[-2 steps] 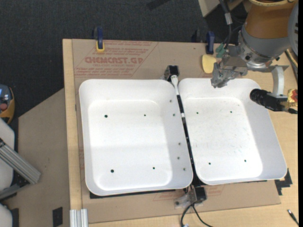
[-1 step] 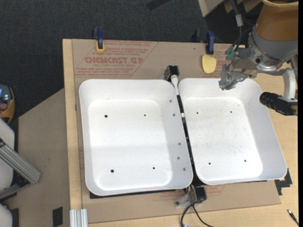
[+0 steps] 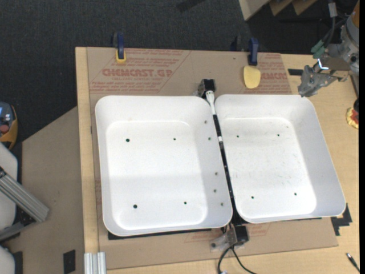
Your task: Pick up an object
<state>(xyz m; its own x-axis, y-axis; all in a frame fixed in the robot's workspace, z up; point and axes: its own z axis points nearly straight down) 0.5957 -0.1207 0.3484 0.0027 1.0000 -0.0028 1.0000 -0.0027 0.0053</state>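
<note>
Camera view puts us at the start of the pick: the grey metal pincer (image 3: pixel 315 80), spread or pressed together we cannot tell, hangs beside the right shallow white plastic bin (image 3: pixel 312 111), so next it must reach the likeliest target, a small pale-yellow rounded lump (image 3: pixel 251 77) on the brown board-covered tabletop (image 3: pixel 171 67) just behind that bin.

White bins (image 3: pixel 114 170) on tan board (image 3: pixel 171 67) with red lettering; blue-yellow clamps (image 3: pixel 119 46); dark carpet (image 3: pixel 85 10).

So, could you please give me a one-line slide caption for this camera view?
Two shallow white bins side by side on a brown board, with the gripper poised past the right bin's far corner.
</note>
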